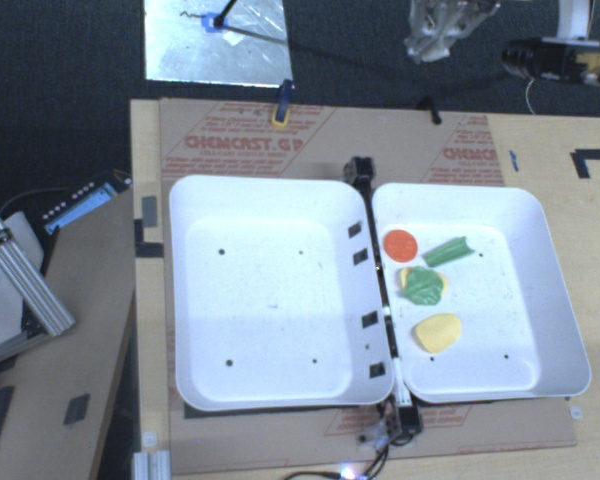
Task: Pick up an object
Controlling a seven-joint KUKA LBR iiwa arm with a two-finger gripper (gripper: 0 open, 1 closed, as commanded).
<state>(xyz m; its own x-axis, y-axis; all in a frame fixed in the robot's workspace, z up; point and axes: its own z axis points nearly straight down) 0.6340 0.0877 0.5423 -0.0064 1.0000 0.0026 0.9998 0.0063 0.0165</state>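
While its grip state stays unreadable, end effector (432, 30) high beyond right bin (555, 268), objects (423, 286) near divider

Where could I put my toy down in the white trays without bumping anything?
The left bin is bare all over. In the right bin, the side right of the green stick is bare. It is crowded along the divider: red disc, green lump and yellow piece.
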